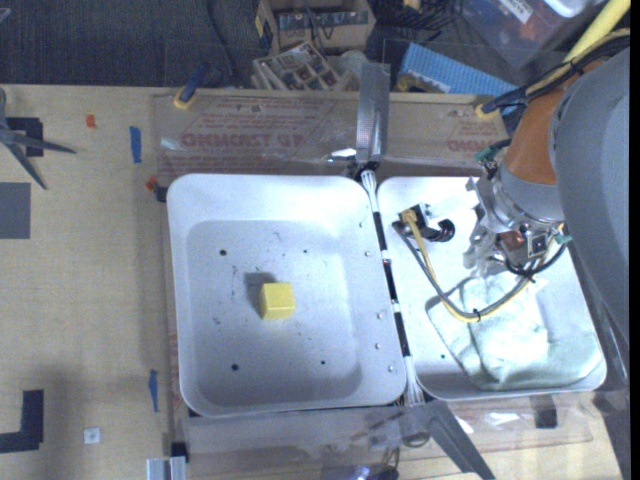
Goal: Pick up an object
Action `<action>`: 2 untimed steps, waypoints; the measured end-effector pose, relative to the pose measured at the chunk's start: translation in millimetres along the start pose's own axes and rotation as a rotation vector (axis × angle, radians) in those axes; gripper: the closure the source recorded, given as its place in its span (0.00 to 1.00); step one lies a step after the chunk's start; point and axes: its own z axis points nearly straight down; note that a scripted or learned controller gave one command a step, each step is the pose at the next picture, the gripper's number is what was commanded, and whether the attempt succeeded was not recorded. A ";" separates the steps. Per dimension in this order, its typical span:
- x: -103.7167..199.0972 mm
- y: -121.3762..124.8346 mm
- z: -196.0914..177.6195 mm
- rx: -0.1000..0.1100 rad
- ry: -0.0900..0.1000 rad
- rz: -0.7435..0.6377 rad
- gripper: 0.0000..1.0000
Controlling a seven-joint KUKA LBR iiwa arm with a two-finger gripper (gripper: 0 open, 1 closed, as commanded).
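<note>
Left bin [190, 218]: your yellow block [278, 300] lies mid-floor | right bin [590, 368]: gripper [487, 258] over pale cloth [515, 338] | jaws: cannot tell

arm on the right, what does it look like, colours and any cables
The arm is a bulky, rounded grey body with an orange band above the wrist. Below that sits a pale metallic gripper with dark and coloured wires bunched at its side. A yellow cable loops down from it over the right bin, and yellow-sheathed cabling runs along the arm near the top right.
</note>
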 end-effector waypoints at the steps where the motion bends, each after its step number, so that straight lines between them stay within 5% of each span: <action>1: 1.5 1.0 -250.7 0.000 0.001 -0.050 1.00; 2: 4.8 91.2 -132.2 0.002 -0.002 0.073 1.00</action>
